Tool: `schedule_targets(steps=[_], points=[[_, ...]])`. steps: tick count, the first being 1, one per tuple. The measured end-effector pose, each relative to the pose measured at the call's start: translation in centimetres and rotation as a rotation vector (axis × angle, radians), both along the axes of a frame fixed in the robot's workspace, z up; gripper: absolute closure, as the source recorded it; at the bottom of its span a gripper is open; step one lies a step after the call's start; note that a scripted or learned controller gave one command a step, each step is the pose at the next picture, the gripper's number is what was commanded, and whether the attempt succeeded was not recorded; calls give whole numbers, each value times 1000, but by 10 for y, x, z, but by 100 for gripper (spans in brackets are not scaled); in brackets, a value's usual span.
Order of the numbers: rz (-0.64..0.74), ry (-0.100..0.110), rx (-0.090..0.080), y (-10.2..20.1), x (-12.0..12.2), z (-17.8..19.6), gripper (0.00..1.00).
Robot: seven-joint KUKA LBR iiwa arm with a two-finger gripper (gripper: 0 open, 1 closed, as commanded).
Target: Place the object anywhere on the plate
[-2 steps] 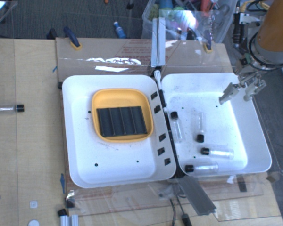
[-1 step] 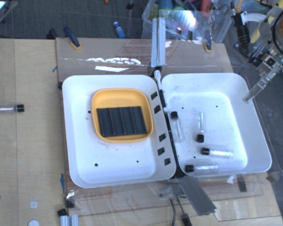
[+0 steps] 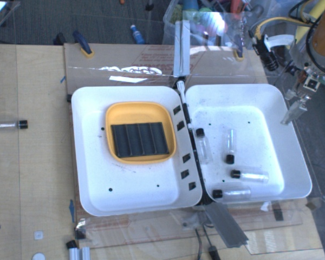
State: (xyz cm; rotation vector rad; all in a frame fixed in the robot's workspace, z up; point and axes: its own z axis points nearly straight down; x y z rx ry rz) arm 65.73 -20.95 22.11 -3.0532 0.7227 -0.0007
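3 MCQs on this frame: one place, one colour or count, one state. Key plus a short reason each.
1. Where is the plate?
A. in the left bin
B. in the right bin
C. on the bare bench

2. What colour is the plate?
A. blue
B. yellow-orange
C. green

3. How do the vials with black caps stand?
A. lying on the right bin floor
B. stacked on the plate
C. held between the gripper fingers

Key: 1 A, the plate sits inside the left bin. 2 B, its rim is yellow-orange around a dark ribbed block. 3 A, all lie flat in the right bin, while the gripper hangs over that bin's right rim.
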Motion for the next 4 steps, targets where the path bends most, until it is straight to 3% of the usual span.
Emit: schedule_targets(steps=[1,2,4], points=[[269,-4,-1,-9,11,96,0],[278,-7,4,-3,13,105,100],[273,-3,0,-8,11,117,100]])
